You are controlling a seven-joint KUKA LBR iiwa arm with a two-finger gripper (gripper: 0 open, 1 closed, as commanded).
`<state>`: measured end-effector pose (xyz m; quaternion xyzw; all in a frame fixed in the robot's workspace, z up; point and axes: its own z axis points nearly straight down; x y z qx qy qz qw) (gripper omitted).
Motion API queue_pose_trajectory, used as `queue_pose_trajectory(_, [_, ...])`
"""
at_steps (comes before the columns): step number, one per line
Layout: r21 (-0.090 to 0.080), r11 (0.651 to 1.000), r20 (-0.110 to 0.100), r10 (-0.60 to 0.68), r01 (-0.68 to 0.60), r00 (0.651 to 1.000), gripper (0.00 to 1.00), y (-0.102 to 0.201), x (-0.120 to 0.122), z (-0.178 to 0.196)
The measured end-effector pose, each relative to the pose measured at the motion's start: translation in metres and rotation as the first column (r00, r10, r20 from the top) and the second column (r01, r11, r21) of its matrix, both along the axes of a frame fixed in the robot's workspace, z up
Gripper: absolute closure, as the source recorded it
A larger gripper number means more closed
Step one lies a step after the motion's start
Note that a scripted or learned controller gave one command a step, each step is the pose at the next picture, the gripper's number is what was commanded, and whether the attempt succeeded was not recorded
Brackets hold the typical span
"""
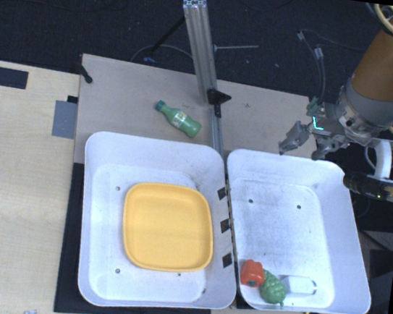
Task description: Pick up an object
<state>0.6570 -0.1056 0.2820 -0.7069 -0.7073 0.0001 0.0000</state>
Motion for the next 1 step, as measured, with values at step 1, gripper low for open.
queue_pose_trajectory(1, [0.0, 1.0, 0.0, 0.0, 0.0, 1.0, 0.0, 0.0, 0.0, 0.0])
